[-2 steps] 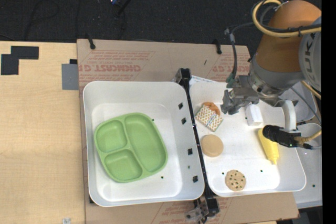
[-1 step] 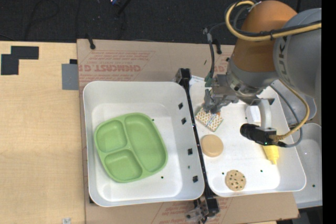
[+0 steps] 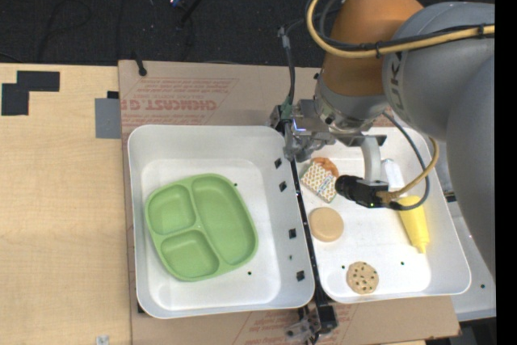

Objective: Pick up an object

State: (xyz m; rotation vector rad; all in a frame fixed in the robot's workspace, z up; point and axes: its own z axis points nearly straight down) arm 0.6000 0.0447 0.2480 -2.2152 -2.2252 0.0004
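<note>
My gripper (image 3: pixel 301 143) hangs over the far left corner of the right bin (image 3: pixel 452 275), close to the wall between the two bins. Just below it lies a small orange and white checkered packet (image 3: pixel 319 178). Nearer the front are a tan round disc (image 3: pixel 327 225) and a chocolate-chip cookie (image 3: pixel 363 277). A yellow squeeze bottle (image 3: pixel 415 225) lies on the right side of that bin, with a white object (image 3: pixel 393 171) behind it. The arm hides the bin's far part.
The left bin (image 3: pixel 145 149) holds a green divided plate (image 3: pixel 200 226). Both bins rest on a cardboard sheet (image 3: pixel 202 97) on the wooden bench. The big grey and orange arm (image 3: pixel 380 20) looms over the right bin's back.
</note>
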